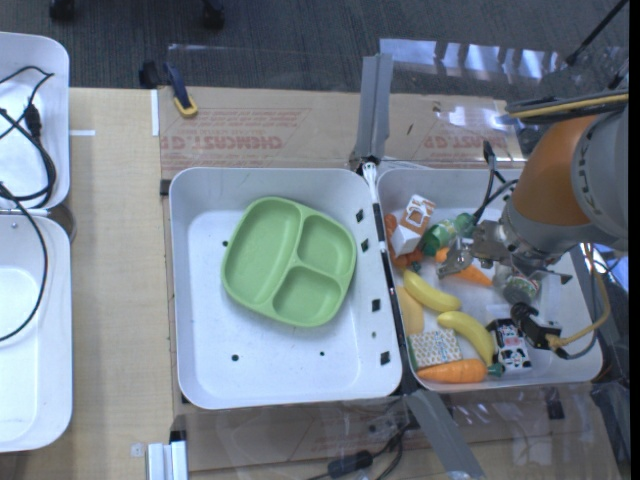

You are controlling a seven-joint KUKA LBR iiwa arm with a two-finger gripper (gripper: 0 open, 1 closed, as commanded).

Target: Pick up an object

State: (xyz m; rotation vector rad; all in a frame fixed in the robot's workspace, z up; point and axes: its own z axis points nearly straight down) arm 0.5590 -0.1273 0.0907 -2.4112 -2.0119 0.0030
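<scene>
Bins sit side by side on the bench: the left bin (200,348) carries a green divided plate (289,261) lying flat near its middle, and the right bin (580,363) is crowded with small items. The grey arm (575,183), with its orange band, reaches in from the right, and its gripper (460,258) hangs low over the upper middle of the right bin; whether it is spread or pressed together cannot be told from this angle, and nothing is visibly pinched.

Just left of the gripper lie a green bottle (445,231) and a small white and orange carton (411,223), close together. Below them two bananas rest, the upper banana (430,293) slanting toward the lower banana (468,333). An orange carrot (452,371) lies along the bin's near wall, touching a speckled sponge-like block (433,347). A black and white toy (511,345) sits just beside the lower banana's end.
</scene>
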